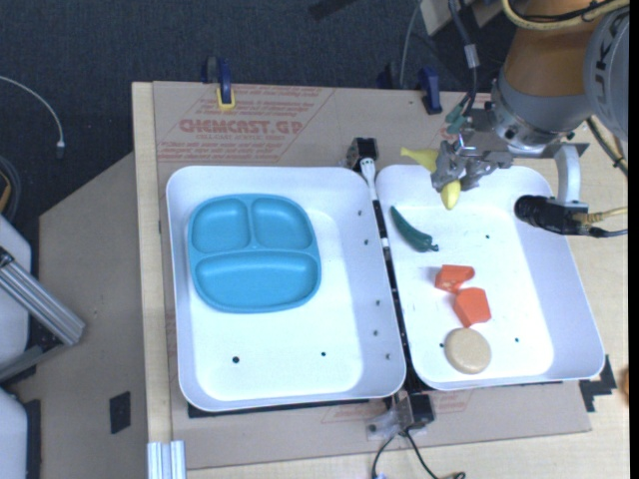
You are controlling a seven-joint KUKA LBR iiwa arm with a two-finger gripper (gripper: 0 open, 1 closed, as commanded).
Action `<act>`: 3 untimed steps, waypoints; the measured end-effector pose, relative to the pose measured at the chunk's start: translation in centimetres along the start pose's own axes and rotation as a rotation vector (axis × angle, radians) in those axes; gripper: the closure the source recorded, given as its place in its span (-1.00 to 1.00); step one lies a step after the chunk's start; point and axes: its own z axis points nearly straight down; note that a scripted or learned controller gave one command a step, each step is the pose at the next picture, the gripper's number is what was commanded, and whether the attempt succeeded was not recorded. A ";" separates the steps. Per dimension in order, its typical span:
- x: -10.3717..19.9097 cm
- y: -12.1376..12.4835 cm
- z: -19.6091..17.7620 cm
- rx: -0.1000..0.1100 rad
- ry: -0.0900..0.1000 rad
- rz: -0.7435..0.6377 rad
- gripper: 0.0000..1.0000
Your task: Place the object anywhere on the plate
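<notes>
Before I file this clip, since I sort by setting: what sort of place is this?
Probably a robotics lab bench. Two white bins sit on a clamped board, a grey arm reaches in over toy food, and cables trail around.

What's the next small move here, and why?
Probably carry left toward the blue three-compartment plastic plate. The gripper sits above the right white bin's far edge with a small yellow banana-shaped object seemingly held at its tip, while the plate lies in the left white bin.
</notes>
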 end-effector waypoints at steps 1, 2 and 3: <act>5.5 -0.9 1.3 0.000 -0.001 0.002 1.00; 10.1 -1.1 3.0 0.001 -0.001 0.002 1.00; 15.8 -0.6 4.5 -0.002 -0.001 0.000 1.00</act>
